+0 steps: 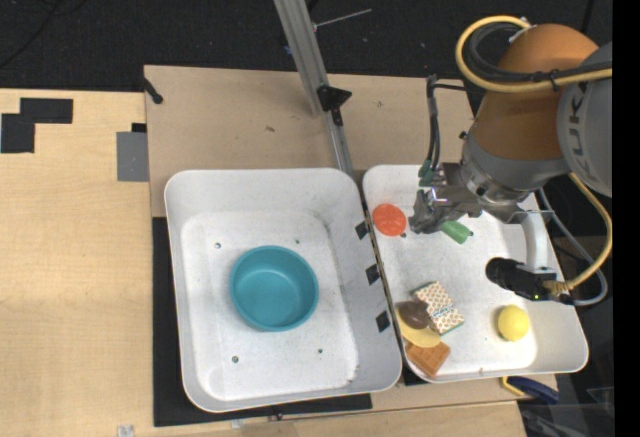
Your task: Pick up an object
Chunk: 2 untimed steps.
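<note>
A grey metal pole (pixel 300 35) leans up at 12 o'clock. The tan worktop (pixel 70 255) lies at 9 o'clock, with black marks (pixel 35 120) on it.

Grey arm (pixel 590 135) at the frame's right — broad orange band, yellow cable looped above, dark metal tool (pixel 432 210) below.
</note>
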Tool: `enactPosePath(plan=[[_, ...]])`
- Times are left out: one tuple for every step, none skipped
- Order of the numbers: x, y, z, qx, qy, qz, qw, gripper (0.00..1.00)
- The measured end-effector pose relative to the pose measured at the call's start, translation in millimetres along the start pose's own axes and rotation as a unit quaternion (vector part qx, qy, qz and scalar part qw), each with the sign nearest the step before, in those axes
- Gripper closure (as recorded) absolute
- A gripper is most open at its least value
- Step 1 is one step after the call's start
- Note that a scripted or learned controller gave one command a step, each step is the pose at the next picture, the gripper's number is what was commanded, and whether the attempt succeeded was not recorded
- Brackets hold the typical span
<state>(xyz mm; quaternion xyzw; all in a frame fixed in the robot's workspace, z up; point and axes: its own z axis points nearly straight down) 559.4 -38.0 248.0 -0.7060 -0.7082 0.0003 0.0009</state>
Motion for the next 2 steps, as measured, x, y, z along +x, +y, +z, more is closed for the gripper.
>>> enactPosePath(plan=[[53, -14, -6, -0.001, 0.0, 0.0, 1.0, 1.0], [96, -34, 3, 0.0, 0.0, 0.0, 1.0, 1.0]])
